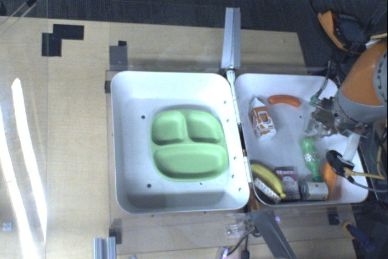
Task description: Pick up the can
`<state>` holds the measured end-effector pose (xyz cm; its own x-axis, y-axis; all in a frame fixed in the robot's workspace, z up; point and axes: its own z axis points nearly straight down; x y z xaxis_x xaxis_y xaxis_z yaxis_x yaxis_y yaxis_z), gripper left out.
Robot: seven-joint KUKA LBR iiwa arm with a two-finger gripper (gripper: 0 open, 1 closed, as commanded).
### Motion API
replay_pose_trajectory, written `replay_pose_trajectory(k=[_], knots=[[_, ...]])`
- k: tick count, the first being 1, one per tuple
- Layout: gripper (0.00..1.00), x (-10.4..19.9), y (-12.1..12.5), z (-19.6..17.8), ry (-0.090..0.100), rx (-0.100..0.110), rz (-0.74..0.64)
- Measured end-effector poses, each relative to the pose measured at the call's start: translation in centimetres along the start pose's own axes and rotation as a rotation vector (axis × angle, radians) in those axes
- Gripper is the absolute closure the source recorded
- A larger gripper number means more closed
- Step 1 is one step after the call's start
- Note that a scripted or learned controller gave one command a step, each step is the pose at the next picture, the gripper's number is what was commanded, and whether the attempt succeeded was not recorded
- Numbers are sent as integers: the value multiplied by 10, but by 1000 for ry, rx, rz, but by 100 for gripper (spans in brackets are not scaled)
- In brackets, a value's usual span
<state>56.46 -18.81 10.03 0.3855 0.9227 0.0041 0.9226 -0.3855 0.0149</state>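
The can [314, 190] is small and silver and lies on its side at the front edge of the right bin [285, 130], between a dark packet [287, 182] and an orange piece [328, 176]. My gripper [319, 123] hangs over the right side of that bin, behind the can and well apart from it, just above the top of a green bottle [310, 154]. Nothing shows held in it.
The right bin also holds a small carton [262, 120], an orange sausage [284, 100] and a banana [267, 179]. A green divided tray [188, 144] lies in the left bin [127, 130]. The arm's orange band [367, 83] and cables crowd the right edge.
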Motion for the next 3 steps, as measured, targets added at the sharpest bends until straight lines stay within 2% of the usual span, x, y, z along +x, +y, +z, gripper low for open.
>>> replay_pose_trajectory(k=[1, 2, 3], knots=[[0, 0, 0, 0, 0, 0, 0], [0, -5, -79, 10, -1, 6, 84], [0, 12, -28, -52, -4, 10, 136]])
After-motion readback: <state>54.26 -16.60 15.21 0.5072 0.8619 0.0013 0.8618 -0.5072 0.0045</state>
